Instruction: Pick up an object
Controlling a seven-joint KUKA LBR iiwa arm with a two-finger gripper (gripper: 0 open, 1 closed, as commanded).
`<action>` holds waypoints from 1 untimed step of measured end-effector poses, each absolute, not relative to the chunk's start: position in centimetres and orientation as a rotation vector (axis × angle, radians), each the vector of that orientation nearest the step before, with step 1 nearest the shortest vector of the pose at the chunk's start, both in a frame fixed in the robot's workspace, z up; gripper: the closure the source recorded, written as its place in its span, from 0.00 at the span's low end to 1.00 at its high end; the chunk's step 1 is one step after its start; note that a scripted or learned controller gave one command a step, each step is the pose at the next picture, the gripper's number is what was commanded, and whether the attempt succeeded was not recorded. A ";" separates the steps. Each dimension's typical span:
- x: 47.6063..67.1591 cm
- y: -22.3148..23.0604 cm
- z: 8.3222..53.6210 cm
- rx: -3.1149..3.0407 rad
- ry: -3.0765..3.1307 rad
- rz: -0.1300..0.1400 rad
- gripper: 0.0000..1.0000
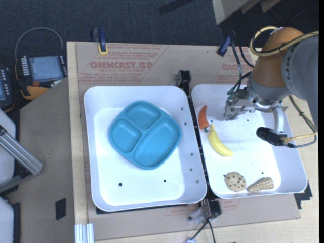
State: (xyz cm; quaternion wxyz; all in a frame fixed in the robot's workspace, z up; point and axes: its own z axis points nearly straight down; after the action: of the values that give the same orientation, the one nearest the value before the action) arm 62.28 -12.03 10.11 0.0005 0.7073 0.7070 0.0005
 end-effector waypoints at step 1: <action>62.1 -11.5 16.3 2.217 2.220 0.004 1.00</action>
State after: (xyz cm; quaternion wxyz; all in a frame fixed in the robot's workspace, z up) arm 62.13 -11.50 16.28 0.0020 0.7067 0.7075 0.0012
